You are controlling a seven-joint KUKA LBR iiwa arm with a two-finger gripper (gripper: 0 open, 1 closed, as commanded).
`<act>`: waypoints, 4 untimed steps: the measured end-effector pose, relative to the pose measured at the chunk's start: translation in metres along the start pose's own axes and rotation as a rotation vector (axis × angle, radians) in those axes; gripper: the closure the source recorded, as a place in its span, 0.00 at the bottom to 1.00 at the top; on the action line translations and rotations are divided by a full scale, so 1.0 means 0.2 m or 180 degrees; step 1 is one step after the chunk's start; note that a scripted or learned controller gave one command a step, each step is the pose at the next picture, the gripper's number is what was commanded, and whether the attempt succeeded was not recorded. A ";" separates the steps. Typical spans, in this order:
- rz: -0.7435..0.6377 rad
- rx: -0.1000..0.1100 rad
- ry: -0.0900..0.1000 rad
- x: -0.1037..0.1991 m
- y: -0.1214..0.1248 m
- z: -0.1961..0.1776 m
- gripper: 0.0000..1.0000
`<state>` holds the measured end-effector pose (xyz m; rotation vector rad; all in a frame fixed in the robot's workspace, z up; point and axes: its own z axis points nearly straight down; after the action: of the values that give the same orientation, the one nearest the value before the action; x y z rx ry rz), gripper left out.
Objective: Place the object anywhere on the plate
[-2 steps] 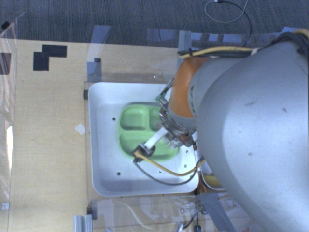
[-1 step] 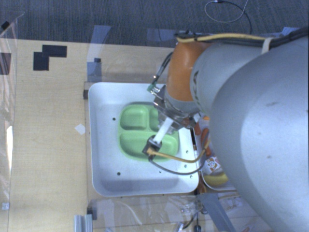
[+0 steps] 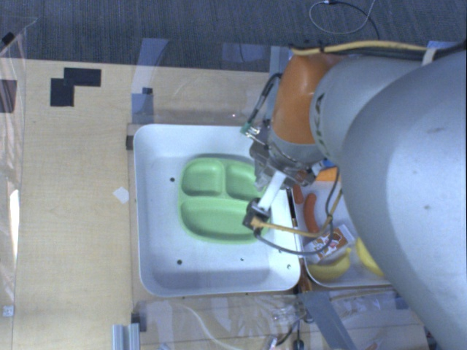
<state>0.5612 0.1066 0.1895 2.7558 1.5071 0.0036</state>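
Note:
A green divided plate (image 3: 211, 208) lies in the left white bin (image 3: 157, 224), with nothing on the compartments I can see. My gripper (image 3: 280, 168) hangs below the orange-banded wrist, over the plate's right edge and the wall between the two bins. The wrist hides the gripper's tips and whatever is under them. No object shows in its grasp.
The arm covers most of the right bin (image 3: 318, 277). Showing past the arm there are a red-orange sausage-shaped thing (image 3: 310, 211), a yellow fruit-like thing (image 3: 332, 268), a small printed packet (image 3: 333, 242) and an orange piece (image 3: 328, 173). Wooden bench lies to the left.

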 end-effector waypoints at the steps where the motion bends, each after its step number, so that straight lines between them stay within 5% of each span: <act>1: 0.0995 -0.0068 0.0087 0.19 -0.06 0.37 1.00; 2: 0.1000 -0.0066 0.0076 0.18 -0.06 0.37 0.00; 3: 0.0985 -0.0057 0.0068 0.18 -0.06 0.32 1.00; 4: 0.0984 -0.0057 0.0067 0.18 -0.06 0.32 0.00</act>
<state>0.5712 0.1437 0.1251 2.9498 1.0629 0.0462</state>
